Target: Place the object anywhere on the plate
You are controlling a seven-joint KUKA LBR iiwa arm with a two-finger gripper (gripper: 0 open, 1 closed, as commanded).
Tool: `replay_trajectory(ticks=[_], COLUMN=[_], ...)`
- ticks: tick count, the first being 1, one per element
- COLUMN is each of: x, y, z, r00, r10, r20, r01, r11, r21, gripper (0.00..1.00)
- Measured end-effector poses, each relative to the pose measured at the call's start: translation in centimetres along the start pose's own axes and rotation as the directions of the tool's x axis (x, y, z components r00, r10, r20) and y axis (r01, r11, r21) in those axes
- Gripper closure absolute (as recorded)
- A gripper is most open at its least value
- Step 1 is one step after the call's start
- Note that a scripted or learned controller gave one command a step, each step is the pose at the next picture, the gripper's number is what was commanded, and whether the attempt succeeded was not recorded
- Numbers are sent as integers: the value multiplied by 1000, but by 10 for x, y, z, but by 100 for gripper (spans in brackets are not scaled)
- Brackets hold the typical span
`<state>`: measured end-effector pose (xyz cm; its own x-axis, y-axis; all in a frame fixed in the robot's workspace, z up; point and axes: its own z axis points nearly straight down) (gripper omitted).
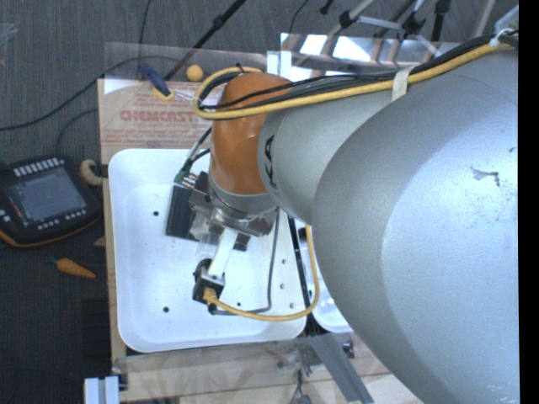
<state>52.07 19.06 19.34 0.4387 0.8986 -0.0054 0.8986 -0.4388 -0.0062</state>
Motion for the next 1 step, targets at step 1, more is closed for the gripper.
replay_trajectory(ticks=[1], x=[22], y=[-53], z=[-19], r00=[978], r10=[-209], r20=[1], r01=[209], r11=[978], r21=[-1], gripper=[100])
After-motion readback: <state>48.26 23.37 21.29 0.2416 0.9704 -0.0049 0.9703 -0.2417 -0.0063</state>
